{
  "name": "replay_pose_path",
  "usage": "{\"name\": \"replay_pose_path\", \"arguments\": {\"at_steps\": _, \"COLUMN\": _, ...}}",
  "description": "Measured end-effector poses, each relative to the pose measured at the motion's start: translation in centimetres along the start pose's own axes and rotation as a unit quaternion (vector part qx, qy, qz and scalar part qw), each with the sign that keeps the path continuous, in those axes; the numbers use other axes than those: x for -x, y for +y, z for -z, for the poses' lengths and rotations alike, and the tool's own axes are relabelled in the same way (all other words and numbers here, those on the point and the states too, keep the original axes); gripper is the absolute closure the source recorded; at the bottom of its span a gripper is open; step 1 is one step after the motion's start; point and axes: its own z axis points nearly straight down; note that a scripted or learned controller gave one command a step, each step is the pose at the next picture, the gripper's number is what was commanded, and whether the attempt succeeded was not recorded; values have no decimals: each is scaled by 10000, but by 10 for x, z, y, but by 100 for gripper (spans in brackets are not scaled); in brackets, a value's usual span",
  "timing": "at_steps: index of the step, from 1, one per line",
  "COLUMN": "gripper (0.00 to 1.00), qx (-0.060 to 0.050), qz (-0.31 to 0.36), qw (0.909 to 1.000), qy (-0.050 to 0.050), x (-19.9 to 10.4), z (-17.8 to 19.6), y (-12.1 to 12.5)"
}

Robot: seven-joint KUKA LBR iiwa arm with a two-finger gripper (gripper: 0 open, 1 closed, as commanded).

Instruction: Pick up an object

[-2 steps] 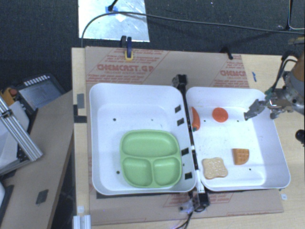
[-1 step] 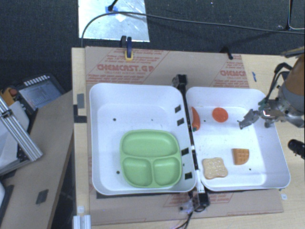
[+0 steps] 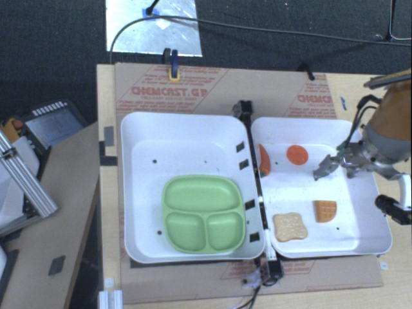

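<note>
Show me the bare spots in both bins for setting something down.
Left bin: bare floor behind the green divided plate. Right bin: bare middle, between orange disc, waffle piece and cracker. Crowded at its front and near the gripper.

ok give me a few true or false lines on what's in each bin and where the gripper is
1. The green tray lies in the left bin. True.
2. The orange disc lies in the left bin. False: it lies in the right bin.
3. The gripper is over the right bin. True.
4. The gripper holds the waffle. False: the waffle lies on the bin floor, apart from it.
5. The cracker lies beside the waffle, toward the divider. True.
6. The tray has one compartment. False: it has three.
</note>
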Motion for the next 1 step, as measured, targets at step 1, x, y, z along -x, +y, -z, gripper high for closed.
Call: {"name": "replay_pose_path", "arguments": {"at_steps": 1, "gripper": 0, "qx": -5, "qz": 12, "qw": 10000, "qy": 4, "x": -8, "z": -56, "y": 5}}
